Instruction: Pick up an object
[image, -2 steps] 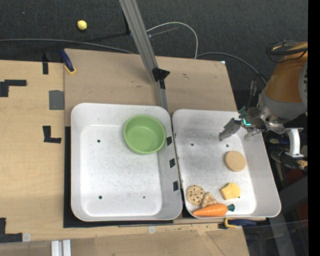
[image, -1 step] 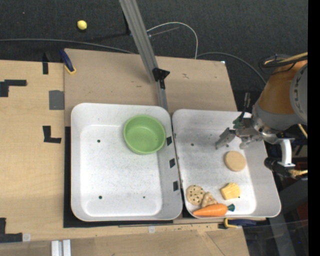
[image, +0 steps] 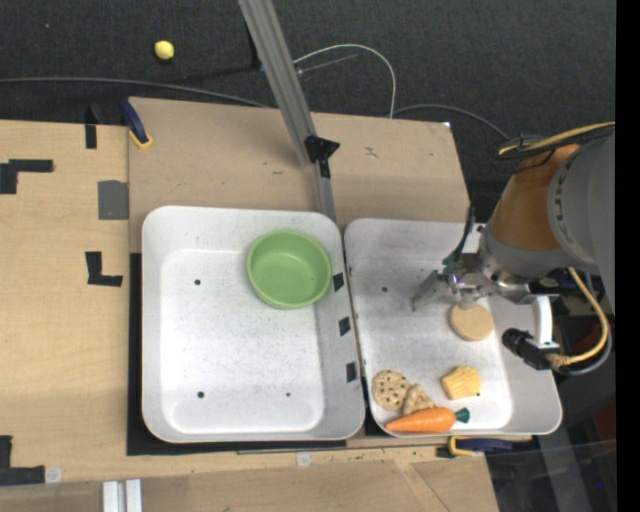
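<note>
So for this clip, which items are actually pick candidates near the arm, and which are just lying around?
In play, right bin:
gripper
tan round piece, just beside the gripper
yellow block
cookies
carrot

Lying about:
green bowl in the left bin
yellow ball on the floor beyond the bench

Arm (image: 560, 215) reaching in from right, wrist low, claw (image: 440, 290) spread open.

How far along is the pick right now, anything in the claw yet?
Done: the arm has reached into the right bin, with the claw low over its floor. In hand: nothing visibly between its fingers; the round tan piece lies just beside it. Left: grasp and lift. The cookie, cheese wedge and carrot sit untouched; the green bowl is in the left bin.
</note>
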